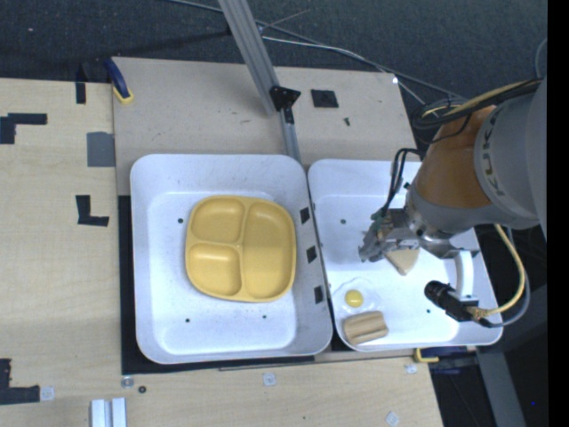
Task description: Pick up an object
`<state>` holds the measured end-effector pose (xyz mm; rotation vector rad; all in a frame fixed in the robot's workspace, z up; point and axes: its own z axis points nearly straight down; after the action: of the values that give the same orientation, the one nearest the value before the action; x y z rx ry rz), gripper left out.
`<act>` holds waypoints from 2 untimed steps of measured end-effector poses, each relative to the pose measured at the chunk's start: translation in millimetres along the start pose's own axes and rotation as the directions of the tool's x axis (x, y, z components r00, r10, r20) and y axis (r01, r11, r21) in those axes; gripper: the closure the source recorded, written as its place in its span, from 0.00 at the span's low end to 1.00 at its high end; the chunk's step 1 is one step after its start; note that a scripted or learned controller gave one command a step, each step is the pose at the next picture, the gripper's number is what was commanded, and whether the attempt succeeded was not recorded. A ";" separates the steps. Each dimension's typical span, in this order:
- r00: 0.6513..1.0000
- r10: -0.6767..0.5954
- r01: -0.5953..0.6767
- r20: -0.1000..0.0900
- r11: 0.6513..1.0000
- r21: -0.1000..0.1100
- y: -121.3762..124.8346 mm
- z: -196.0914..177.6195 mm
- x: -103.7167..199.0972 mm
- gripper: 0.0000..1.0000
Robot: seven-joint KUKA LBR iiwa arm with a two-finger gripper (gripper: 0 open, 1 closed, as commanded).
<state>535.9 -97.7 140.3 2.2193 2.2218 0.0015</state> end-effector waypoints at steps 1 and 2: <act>1.000 0.001 -0.001 0.000 1.000 -0.001 1.4 -42.5 -3.6 1.00; 1.000 -0.001 0.001 0.000 1.000 -0.003 -2.6 -102.2 2.5 1.00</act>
<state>533.1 -95.2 242.5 2.2169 2.2209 0.0042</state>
